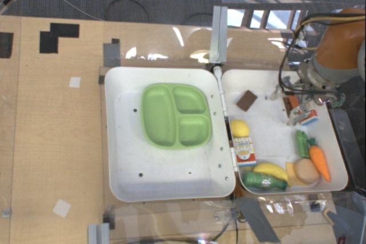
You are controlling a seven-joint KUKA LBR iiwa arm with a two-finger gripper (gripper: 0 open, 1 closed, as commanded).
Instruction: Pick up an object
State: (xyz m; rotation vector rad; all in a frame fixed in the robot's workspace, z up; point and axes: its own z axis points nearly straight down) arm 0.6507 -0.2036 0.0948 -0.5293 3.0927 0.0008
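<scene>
The gripper [301, 111] hangs over a small carton [307, 118] near the right bin's [269, 140] far right edge; its opening I cannot tell. Off-centre, it may push the carton aside.

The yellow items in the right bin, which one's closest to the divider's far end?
The lemon, round and beside the divider; the banana lies long and curved at the near end.

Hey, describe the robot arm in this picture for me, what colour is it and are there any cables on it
The arm reaches in from the right, over the right bin. It shows a rounded orange band, with grey housing beside it and a grey metal wrist section below. Black cables loop along its left side, down toward the tool. The tool is a small cluster of metal and dark parts; finer markings are too small to make out.
</scene>
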